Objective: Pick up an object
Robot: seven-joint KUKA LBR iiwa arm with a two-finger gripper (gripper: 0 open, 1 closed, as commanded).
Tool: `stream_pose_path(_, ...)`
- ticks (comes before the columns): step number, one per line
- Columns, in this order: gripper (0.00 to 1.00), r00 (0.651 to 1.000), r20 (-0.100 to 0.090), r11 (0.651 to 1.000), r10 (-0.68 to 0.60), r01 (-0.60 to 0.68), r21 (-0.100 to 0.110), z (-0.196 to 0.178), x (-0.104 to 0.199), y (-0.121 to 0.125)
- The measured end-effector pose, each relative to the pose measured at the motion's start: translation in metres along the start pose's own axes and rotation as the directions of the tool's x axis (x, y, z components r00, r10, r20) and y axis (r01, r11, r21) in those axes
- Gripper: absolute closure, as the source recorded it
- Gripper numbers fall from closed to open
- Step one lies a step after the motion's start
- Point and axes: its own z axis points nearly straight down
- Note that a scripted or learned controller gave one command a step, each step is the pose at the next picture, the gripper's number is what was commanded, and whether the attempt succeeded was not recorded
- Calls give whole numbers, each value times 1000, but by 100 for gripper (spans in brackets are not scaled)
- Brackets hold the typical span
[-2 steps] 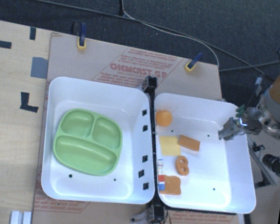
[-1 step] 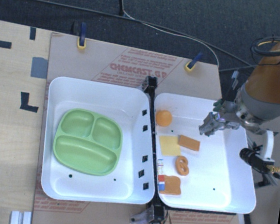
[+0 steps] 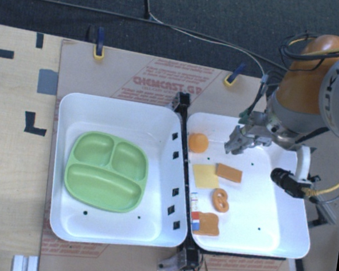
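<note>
Right bin [image 3: 268, 238] holds the candidates: an orange ball [image 3: 198, 143] near the dividing wall, a yellow square slice [image 3: 205, 176] below it, a small orange-brown block [image 3: 229, 173] just beside the slice, a pretzel-shaped piece [image 3: 220, 200] lower down, and a toast-coloured piece [image 3: 208, 224] near the front edge with a small red-white-blue item [image 3: 194, 212] touching its left side. All lie flat on the bin floor; none is lifted.

Gripper [image 3: 236, 145] hangs above the back part of the right bin, to the right of the orange ball and above the orange-brown block as the view runs. Nothing is seen between its fingertips. Whether it is spread or pressed together cannot be told at this angle.

Judgement: task not yet done; no grasp made. Left to do: settle on one object, descend, close, lift. Nearest candidates appear to be the orange ball and the orange-brown block, both close by but apart from the gripper.

Left bin [image 3: 116, 111] carries a green divided plate [image 3: 107, 171], well apart from the gripper. Both bins sit on the bench [image 3: 2, 157].
</note>
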Motion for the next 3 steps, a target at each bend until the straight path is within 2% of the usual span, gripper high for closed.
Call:
stream_pose_path(1,100,1000,0,1000,0,0,0,2,42,13)
stream_pose_path(3,100,1000,-1,1000,-1,1,-1,-11,147,51)
